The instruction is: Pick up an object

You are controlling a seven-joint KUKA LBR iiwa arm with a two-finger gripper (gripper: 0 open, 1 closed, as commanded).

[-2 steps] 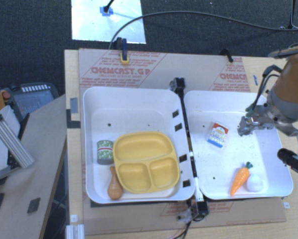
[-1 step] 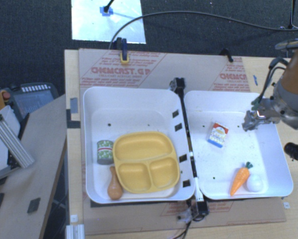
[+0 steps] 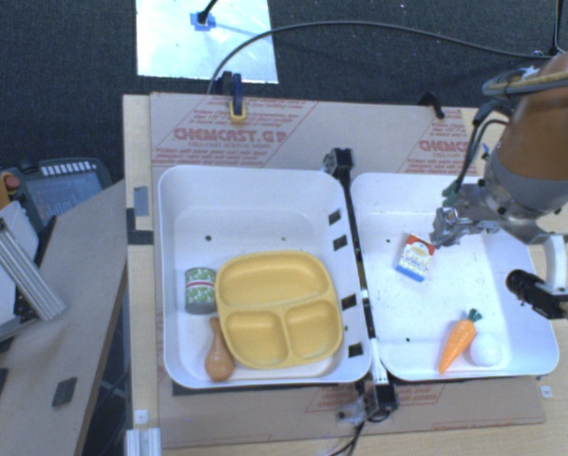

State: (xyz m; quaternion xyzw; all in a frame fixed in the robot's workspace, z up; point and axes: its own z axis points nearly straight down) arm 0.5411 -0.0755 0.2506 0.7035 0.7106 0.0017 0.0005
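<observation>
Camera view from above shows my gripper (image 3: 445, 224) low over the right bin (image 3: 521, 283), just at the 2 o'clock corner of a small carton (image 3: 416, 256) printed in red, white and blue. That carton is the thing I judge I am going for; it lies tilted on the bin floor, near the bin's left wall. I cannot tell how the gripper is set, since the metal parts blur together at this angle, and nothing shows between them, so I do not claim a hold.

What could go wrong: the gripper sits off the carton's centre, toward its upper right edge. If I close from here, I judge I may pinch only a corner, or push the carton toward 8 o'clock and close on air. The carton also looks flat and light, so it could slide or tip rather than lift.

Other things in this bin: an orange carrot (image 3: 458, 344) with a green top lies at 5 o'clock from the carton, touching or just beside a white round object (image 3: 484, 350). Both are well apart from the gripper and not in the way.

In the left bin (image 3: 255, 193) on the counter, a yellow divided tray (image 3: 278, 306) lies with a small green can (image 3: 199, 290) at its 9 o'clock and a tan, pear-shaped object (image 3: 217, 353) at its 7 o'clock.
</observation>
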